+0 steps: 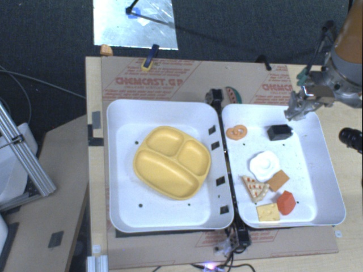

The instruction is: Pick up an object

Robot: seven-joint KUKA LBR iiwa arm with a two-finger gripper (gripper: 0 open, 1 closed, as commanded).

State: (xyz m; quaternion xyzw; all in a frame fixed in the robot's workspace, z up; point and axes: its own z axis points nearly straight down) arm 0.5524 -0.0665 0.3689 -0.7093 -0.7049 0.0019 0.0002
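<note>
The right bin holds several small toy foods: a black block, an orange pretzel, a white fried egg, a brown cracker, a waffle wedge, a yellow cheese square and a red piece. My gripper hangs over the bin's upper right part, just above and to the right of the black block. Nothing shows between its fingers.
The left bin holds a yellow divided plate. A silver sheet lies beyond the bench at the top. A metal frame stands at the left. The arm enters from the upper right.
</note>
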